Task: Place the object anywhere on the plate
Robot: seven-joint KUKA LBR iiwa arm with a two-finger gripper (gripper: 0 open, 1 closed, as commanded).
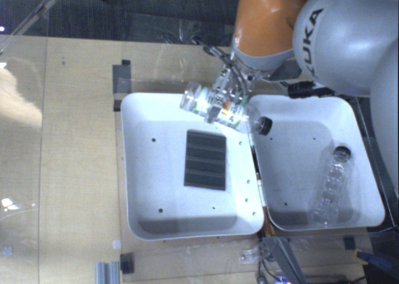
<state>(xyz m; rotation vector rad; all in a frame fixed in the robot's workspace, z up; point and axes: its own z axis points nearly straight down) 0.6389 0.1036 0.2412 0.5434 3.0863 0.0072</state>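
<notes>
I log the clear plastic bottle [329, 184] lying at the frame's lower right in the right bin [299, 145], light, slick, crushable, best taken across its midbody; jaws [218, 105] hover over the left bin [143, 151] near the dark plate [206, 160], spread unreadable.

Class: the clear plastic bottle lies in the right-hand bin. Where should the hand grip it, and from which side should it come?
Probably grip the bottle across its ribbed middle, coming straight down from above. It lies flat on its side, cap end away from the camera, close to the bin's right wall, so a sideways approach looks cramped.
</notes>
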